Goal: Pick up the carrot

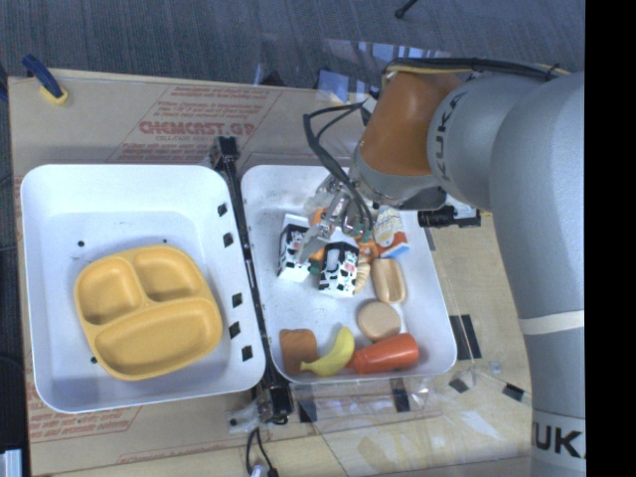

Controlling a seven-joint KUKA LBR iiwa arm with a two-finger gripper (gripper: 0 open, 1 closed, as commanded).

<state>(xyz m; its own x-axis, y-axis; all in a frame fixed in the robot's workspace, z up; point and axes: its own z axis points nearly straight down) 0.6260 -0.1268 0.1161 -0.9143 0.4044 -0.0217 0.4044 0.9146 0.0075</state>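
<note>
In the right bin [429,266], a small orange piece with a green end, apparently the carrot [317,257], peeks out between two cow-patterned cartons [341,269]. Most of it is hidden by the cartons and the gripper. My gripper [333,225] hangs just above and behind it, low over the cartons at the middle of the bin. The orange-banded wrist [402,132] covers the bin's far right corner.
Along the right bin's front lie a brown chunk [297,346], a banana [333,354] and a long red-orange vegetable [388,354]. A tan bun [379,319], a hot-dog bun [389,280] and a small packet [390,231] lie on the right. The left bin holds a yellow divided plate [147,311].
</note>
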